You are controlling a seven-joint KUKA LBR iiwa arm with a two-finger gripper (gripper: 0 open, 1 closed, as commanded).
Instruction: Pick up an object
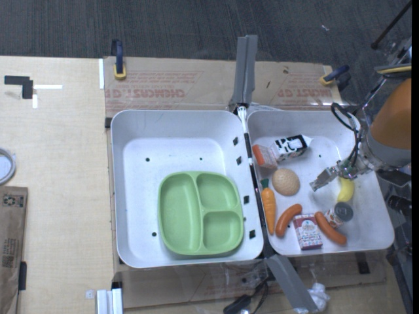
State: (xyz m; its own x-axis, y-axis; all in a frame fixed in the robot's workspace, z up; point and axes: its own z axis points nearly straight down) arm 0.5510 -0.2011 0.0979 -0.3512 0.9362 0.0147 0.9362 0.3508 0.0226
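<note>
— Camera view: pale tabletop [52, 129], dark carpet behind, green tray [200, 212] in the left bin [131, 136].
— And the gripper [325, 177]?
— Open, empty, above the right bin [366, 241] beside the banana [345, 190]; bare floor near the egg [285, 181].

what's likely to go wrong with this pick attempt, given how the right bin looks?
1. Crowding: the gripper hangs beside the banana, with the small can and a sausage just below, so it may nudge neighbours or catch two things.
2. The round egg could roll if bumped.
3. The banana lies near the right bin's wall, leaving a finger little room on that side.
</note>
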